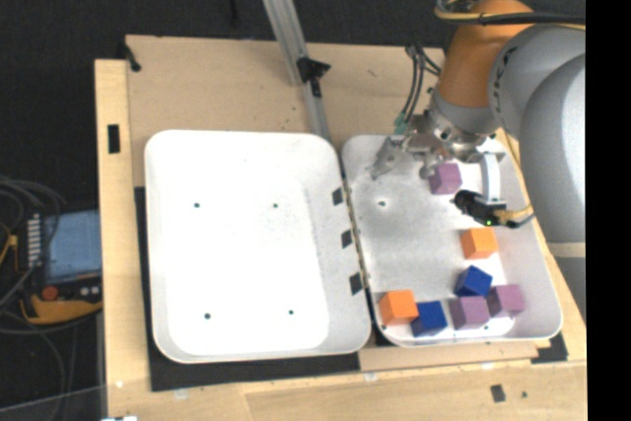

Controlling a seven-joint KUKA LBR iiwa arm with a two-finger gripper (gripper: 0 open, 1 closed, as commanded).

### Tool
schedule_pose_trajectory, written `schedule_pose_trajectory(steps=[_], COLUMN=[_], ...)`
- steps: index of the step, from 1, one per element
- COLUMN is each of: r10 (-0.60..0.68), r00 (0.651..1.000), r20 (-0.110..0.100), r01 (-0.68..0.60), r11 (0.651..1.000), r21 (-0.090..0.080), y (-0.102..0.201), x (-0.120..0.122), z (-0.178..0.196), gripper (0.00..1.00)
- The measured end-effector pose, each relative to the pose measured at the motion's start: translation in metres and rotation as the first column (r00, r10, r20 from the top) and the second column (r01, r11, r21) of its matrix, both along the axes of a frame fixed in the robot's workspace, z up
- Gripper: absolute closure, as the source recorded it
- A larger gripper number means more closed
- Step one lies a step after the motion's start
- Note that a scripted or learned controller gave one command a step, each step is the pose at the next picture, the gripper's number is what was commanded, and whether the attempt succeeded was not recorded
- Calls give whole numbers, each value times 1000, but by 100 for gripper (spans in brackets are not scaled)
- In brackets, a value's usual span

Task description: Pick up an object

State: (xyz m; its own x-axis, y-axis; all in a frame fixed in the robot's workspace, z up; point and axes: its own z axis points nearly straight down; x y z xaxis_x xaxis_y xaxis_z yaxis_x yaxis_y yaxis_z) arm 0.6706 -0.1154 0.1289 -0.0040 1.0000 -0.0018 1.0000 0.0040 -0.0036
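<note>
The end effector (441, 153), its grip state impossible to tell, is hovering over the right bin (394, 232) just above a purple cube (446, 178), seemingly needing to descend onto it next.

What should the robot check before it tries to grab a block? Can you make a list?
1. Are there blocks to pick? Ok: the right bin holds several, among them a purple block at the far end and an orange block at the near edge.
2. Is the gripper over that bin? Ok: it sits at the far end, right beside the purple block.
3. Is a block already in the gripper? Cannot tell: the wrist hides that spot.
4. Is the purple block free of neighbours? Ok: it stands apart from the other blocks.
5. Are the near blocks easy to take? Not ok: a blue block touches the orange one, both against the rim.
</note>
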Motion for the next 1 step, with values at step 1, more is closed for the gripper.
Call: schedule_pose_trajectory(steps=[1], r10=[-1], r00=[1000], r20=[8], r01=[1], r11=[1000], r21=[0], y=[-1], x=[2], z=[15], gripper=[100])
